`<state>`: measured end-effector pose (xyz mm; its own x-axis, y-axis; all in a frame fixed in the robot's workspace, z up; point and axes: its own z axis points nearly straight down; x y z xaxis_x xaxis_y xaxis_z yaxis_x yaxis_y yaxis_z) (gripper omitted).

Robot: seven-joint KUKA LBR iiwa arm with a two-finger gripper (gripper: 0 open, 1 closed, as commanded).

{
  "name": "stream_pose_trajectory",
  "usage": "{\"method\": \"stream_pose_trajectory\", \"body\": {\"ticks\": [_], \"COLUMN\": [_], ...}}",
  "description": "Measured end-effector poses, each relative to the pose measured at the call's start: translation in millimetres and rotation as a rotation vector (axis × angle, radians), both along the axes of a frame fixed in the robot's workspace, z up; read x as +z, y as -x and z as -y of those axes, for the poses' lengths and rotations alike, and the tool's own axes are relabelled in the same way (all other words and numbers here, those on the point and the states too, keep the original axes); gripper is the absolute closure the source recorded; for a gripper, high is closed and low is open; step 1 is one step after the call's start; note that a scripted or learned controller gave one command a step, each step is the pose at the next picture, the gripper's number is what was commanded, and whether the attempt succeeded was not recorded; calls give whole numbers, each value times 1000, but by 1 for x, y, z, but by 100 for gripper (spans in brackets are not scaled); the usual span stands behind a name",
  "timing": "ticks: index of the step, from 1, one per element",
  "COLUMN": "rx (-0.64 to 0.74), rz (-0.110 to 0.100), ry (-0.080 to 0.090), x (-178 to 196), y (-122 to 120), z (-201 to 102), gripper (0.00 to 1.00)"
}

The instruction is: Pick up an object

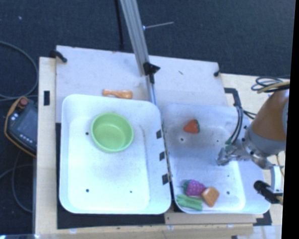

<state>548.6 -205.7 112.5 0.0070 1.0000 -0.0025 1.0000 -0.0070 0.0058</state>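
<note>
Camera position: fixed above the bench, at moderate height.
Facing: downward at a slant, toward 12 o'clock.
Coverage: left bin (pixel 71 152) at 9 o'clock, right bin (pixel 235 197) at 3 o'clock, dark floor around them.
Arm entry: arm (pixel 270 124) from 3 o'clock.

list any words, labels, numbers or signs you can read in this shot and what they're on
None can be read.
The orange-rimmed handheld pendant with a dark screen on the floor left of the bench: its screen is too small and blurred to show any text.
The two shallow white bins and the round green plastic bowl carry no visible lettering.
</note>
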Motion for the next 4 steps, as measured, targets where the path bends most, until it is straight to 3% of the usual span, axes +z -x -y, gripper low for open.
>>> {"method": "stream_pose_trajectory", "body": {"ticks": [2, 3, 4], "rx": [10, 11, 14], "rz": [2, -1, -4], "ry": [1, -1, -2], "x": [114, 133, 124], "y": [-2, -3, -17], "z": [13, 14, -41], "gripper": [100, 100, 100]}}
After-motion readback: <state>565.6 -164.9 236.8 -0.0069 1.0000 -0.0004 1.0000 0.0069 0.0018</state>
